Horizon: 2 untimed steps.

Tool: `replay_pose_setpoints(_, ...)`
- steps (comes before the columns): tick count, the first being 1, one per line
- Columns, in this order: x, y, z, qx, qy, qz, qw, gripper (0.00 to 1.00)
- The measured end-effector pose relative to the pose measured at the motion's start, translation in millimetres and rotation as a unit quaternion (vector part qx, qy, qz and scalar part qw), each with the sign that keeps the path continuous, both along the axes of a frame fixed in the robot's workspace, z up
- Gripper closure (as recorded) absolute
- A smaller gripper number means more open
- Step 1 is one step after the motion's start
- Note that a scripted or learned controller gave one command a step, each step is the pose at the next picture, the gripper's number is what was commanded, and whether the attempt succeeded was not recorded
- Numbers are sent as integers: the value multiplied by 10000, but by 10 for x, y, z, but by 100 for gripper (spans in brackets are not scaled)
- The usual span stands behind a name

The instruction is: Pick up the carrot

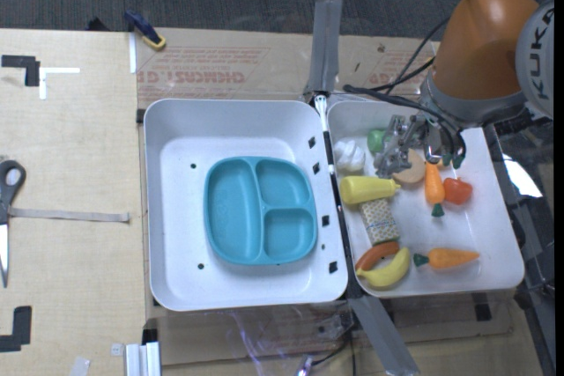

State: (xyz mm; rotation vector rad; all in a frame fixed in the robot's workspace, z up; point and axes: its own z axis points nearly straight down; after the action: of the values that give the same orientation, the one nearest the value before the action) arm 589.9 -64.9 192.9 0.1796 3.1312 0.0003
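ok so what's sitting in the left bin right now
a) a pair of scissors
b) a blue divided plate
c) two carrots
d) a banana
b, the blue divided plate lies alone in the left bin, while the banana and the carrots are in the right bin and the scissors lie out on the bench.

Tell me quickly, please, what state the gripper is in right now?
Gripper: over the right bin beside a carrot; open or closed cannot be told.
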Motion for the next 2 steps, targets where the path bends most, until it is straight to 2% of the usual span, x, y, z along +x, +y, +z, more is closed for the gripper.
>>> replay_pose_setpoints(1, -2, -2, -4, -1, 4, -2, 10000, 0)
replay_pose_setpoints(2, 79, -460, -29, -7, 0, 512, 9987, 0)
